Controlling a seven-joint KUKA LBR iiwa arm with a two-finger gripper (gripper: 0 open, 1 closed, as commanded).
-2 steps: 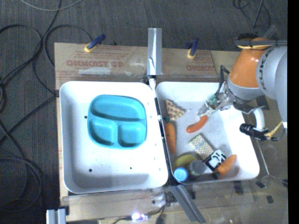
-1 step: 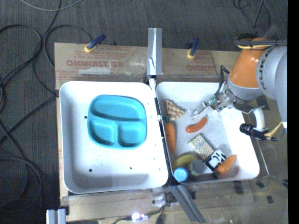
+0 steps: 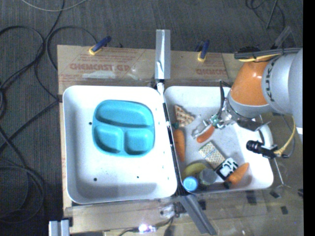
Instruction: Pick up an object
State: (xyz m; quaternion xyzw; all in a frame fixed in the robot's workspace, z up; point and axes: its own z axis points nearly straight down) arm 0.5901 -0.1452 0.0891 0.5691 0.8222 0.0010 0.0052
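Observation:
My gripper (image 3: pixel 208 126) hangs low over the middle of the right bin (image 3: pixel 261 181), below the orange band of the arm. A small orange piece (image 3: pixel 205 134) lies right at its tip, touching or just under it; whether it is gripped I cannot tell. A long orange carrot (image 3: pixel 179 144) lies along the bin's left wall. A waffle-patterned cracker (image 3: pixel 183 115) sits at the back left. A square cracker (image 3: pixel 212 152) lies just in front of the gripper.
At the right bin's front are a black-and-white block (image 3: pixel 226 167), another orange carrot (image 3: pixel 238 173), a yellow-green item (image 3: pixel 195 168) and a blue cap (image 3: pixel 190 183). The left bin (image 3: pixel 78 181) holds a blue compartment tray (image 3: pixel 124 127). A metal divider (image 3: pixel 162 53) stands behind.

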